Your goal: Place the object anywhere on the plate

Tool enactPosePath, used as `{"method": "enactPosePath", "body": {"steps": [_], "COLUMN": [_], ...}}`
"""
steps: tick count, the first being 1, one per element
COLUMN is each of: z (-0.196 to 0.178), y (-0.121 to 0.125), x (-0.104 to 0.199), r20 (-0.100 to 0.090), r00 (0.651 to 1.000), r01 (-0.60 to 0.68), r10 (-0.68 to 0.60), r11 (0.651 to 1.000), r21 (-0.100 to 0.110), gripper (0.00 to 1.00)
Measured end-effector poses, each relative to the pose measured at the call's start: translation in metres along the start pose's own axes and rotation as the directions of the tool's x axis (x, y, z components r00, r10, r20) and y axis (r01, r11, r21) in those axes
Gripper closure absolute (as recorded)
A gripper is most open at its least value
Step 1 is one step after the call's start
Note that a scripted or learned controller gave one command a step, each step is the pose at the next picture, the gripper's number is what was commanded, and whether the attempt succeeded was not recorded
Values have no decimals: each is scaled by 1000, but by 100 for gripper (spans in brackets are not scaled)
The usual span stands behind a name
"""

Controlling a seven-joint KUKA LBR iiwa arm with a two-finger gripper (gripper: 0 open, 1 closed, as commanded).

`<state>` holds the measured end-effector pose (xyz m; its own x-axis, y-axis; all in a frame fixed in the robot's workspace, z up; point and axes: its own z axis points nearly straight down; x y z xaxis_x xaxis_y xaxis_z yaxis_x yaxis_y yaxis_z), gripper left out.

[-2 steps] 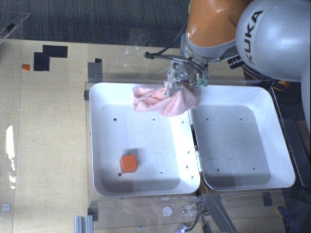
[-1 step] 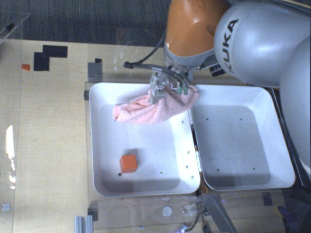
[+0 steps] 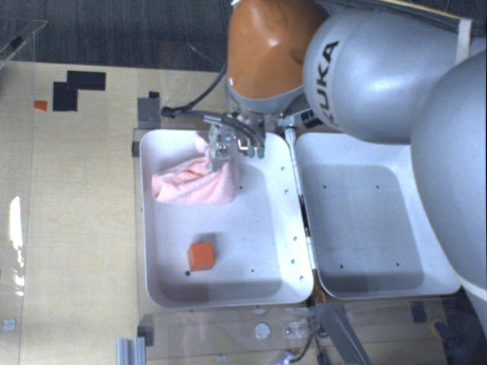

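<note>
End effector (image 3: 222,149): upper centre of frame, down on the top right edge of the pink cloth (image 3: 194,185); I cannot tell whether it grips. Cloth: soft, light, limp, crumpled in the upper part of the left bin (image 3: 228,291); I would pinch a raised fold. Orange block (image 3: 202,256): lower in that bin, apart.

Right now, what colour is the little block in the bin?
Orange; the block shows best in the camera view.

Grey arm from three o'clock, orange band at twelve, gripper (image 3: 221,152) low, pointing toward seven o'clock.
</note>
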<state>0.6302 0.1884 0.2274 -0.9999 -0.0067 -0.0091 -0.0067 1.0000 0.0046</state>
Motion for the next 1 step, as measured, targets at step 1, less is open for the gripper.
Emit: {"method": "enactPosePath", "body": {"steps": [1], "z": [0], "y": [0], "x": [0], "r20": [1], "r00": [1000], "r01": [0], "r10": [0], "r11": [1000], "r21": [0], "gripper": [0]}}
